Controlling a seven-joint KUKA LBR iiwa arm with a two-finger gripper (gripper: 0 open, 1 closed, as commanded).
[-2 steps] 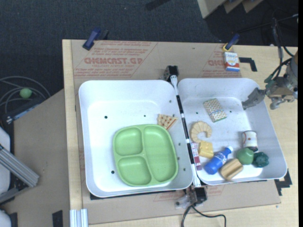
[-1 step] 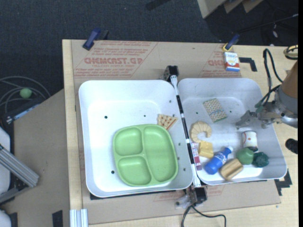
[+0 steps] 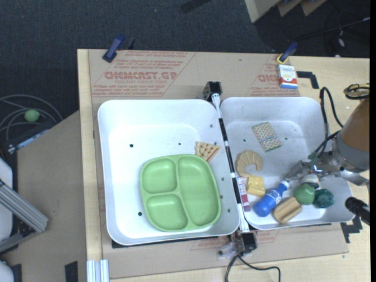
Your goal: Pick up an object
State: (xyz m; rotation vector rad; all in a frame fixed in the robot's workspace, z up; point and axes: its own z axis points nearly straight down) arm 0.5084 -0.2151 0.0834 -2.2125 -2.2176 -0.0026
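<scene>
Nearby, a curved croissant (image 3: 250, 161) touches a yellow block (image 3: 255, 185).

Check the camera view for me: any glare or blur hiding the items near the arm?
Camera view: even light, soft shadows, no strong glare on the right bin; overall slightly soft. The gripper blurs near the green toy, so its outline is unclear.

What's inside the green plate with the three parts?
Nothing shows inside the green plate; all three compartments look bare. A waffle-like toy lies just past its upper right rim, in the left bin. What lies under the plate is covered.
</scene>
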